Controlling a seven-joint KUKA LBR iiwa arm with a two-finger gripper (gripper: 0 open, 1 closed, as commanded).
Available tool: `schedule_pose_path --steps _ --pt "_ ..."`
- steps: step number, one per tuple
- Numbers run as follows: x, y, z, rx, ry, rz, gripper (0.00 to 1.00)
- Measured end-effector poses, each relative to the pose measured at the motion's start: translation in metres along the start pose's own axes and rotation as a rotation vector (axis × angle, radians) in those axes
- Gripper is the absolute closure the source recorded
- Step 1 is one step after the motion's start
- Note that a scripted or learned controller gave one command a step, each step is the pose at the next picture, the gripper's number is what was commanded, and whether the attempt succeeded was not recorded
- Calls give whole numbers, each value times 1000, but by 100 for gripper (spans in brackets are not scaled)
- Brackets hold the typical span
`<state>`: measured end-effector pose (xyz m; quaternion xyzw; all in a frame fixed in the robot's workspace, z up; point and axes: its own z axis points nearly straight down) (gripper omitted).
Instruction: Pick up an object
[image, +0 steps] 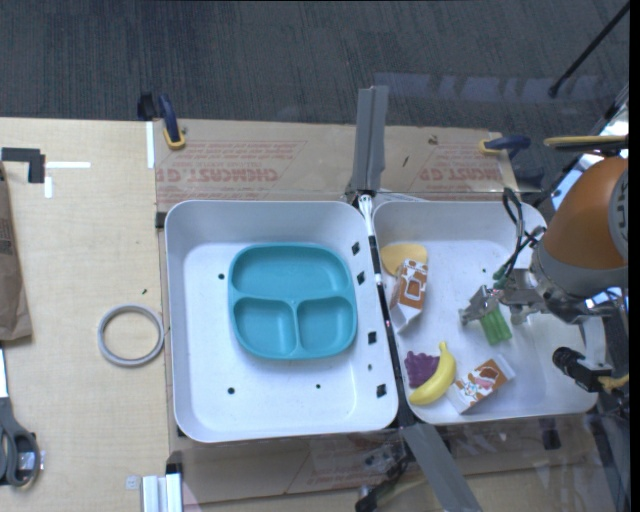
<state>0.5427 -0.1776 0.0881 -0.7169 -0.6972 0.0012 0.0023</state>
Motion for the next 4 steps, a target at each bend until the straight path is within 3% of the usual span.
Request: schedule_pose_path --steps 1,2,3,4 --pt "-1 -1 -5 5 2 4 100" --pt "48 -3 -143 0 -2 -177 100" --pt "16 -13 -28 3 0 -235 100" --pt "42 -50 -118 -1 -1 -391 100"
